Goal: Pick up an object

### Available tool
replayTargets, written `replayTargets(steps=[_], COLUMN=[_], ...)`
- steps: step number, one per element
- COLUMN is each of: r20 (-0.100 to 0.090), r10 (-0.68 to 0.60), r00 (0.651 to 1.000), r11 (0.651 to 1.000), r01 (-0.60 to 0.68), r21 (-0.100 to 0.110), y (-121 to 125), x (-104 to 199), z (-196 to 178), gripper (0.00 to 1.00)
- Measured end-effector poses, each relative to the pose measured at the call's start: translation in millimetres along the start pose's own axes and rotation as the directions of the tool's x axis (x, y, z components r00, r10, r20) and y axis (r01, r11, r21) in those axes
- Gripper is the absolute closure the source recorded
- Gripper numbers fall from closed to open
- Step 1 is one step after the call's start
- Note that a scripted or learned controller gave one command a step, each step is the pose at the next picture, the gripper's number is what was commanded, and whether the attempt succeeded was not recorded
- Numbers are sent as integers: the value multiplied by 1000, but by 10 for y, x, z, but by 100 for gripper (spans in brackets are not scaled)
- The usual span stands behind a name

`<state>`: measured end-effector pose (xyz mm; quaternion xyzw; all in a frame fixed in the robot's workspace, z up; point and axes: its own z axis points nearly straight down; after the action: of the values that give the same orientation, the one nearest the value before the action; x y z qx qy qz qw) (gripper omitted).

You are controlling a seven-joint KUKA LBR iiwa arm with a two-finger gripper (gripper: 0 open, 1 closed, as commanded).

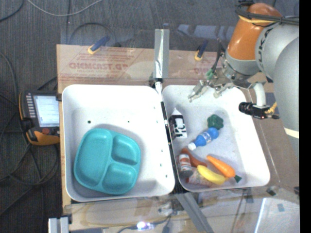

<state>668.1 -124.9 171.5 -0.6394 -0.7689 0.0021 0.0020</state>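
The end effector (208,90) hangs over the far end of the right bin (257,152), its two thin fingers spread apart with nothing between them, and every object lies nearer the camera than it. Taking that bin as the landmark: the dark green toy (215,121) sits about mid-bin and is the closest thing to the fingers; the small blue-and-white bottle (205,138) lies tilted just nearer than it; a black-and-white carton (178,125) stands against the left wall. The near end is crowded: an orange carrot (221,165), a yellow banana (211,174) and a brownish bottle (185,162) lie touching or overlapping. I'd judge that heap the risky target: a descent there could wedge a finger between neighbours or drag two things at once. The rounded bottle looks likely to roll or squirt out of a pinch. The carton sits so near the wall that one finger could strike the rim. The left bin (68,130), beyond the divider, holds a teal tray (107,161), flat and probably too wide to pinch.
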Motion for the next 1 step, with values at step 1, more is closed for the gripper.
replayTargets(steps=[1], r20=[0], r10=[-4], r00=[1000], r11=[1000], r01=[4], r21=[2], y=[-495], x=[-225], z=[738], gripper=[0])
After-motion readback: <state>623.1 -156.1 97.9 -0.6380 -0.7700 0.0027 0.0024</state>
